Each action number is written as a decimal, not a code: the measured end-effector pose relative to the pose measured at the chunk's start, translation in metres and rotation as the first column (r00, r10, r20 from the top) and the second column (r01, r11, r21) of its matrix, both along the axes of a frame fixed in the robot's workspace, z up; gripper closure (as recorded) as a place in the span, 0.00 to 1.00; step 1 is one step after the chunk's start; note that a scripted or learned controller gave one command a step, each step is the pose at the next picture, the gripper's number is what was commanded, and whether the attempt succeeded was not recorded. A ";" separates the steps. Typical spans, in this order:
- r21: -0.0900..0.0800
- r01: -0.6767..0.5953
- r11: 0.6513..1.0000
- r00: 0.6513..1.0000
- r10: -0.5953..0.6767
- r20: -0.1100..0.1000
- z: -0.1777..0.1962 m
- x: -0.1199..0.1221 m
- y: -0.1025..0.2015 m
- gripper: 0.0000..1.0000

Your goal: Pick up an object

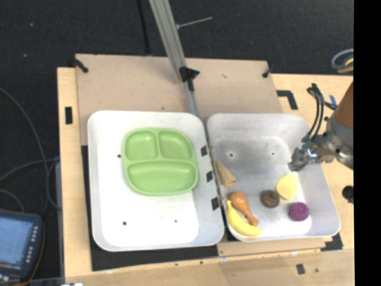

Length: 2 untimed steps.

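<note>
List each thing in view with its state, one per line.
pincer: above the right bin, beside the lemon
green plate: flat in left bin
cone: lying on its side
drumstick: lying against banana
banana: lying flat
lemon: loose
donut: flat
plum: loose

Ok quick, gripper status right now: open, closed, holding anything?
Gripper: cannot be told. It sits low over the right bin, just above the pale yellow fruit; nothing is seen held.
</note>
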<state>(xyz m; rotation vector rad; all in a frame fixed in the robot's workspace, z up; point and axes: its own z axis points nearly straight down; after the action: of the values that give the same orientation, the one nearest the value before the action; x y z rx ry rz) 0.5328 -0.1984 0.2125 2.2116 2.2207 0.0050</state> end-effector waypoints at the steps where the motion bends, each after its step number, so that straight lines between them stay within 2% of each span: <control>1: 0.000 0.000 1.000 1.000 0.000 0.000 0.046 -0.003 0.001 1.00; 2: 0.002 -0.002 1.000 1.000 0.002 -0.005 0.034 0.017 0.045 1.00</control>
<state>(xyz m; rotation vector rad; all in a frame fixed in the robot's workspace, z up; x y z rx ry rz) 0.5500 -0.1537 0.2469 2.2130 2.2261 0.0011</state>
